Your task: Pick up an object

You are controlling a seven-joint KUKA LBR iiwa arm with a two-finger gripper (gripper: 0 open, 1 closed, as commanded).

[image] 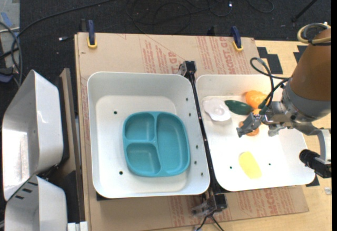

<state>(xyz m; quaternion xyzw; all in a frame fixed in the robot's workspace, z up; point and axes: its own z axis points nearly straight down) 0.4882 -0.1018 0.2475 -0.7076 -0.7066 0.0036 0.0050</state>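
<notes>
In the camera view, you cannot make out the tips of the gripper (247,129): they are small and dark and merge with a small orange object (254,129) lying right under them, so whether the claw is wide, narrow or clamped on anything cannot be told. That small orange object is mostly covered by the gripper, and its shape is unclear. The arm (310,80) itself is cut off by the right edge of the frame, and its bulk hides the far right corner of the right bin (231,174).

You see the arm reaching in from the right, its orange band high and the grey wrist below it, with the gripper pointing left and down over the middle of the right bin. A black cable (265,74) loops from the wrist across the bin's back part.

Around the gripper, an orange ball-like object (255,98) sits toward the back of the right bin, touching a dark green leaf-shaped piece (238,106). Just left of that lies a white rounded object (217,110), hard to read against the white floor. A yellow oblong object (249,164) lies near the front, well apart from the gripper. The left bin (100,135) holds a teal divided tray (156,143) with three compartments.
</notes>
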